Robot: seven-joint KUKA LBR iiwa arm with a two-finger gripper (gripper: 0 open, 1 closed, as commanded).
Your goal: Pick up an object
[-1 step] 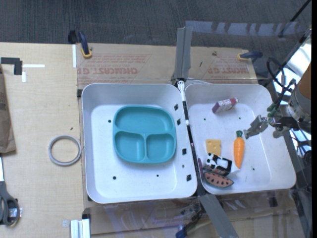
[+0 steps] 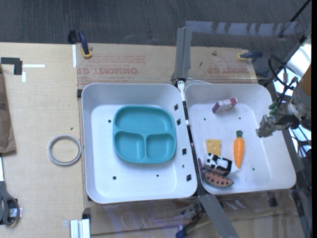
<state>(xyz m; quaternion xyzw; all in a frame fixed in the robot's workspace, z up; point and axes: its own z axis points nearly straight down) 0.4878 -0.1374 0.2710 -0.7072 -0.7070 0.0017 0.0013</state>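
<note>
The right bin (image 2: 262, 175) holds an orange toy carrot (image 2: 238, 150), a yellow cheese slice (image 2: 213, 146), a black-and-white toy (image 2: 219, 163), a watermelon slice (image 2: 218, 179) and a small pink-and-white packet (image 2: 224, 104). My gripper (image 2: 266, 126) hangs over the right side of this bin, to the right of and slightly above the carrot. I see nothing between its fingers. The left bin (image 2: 94, 148) contains a teal divided plate (image 2: 145, 134).
A grey tape ring (image 2: 65, 149) lies on the bench left of the bins, with scissors (image 2: 9, 208) at the lower left corner. A metal divider post (image 2: 182, 53) rises behind the bins. Cables hang by the arm at the right edge.
</note>
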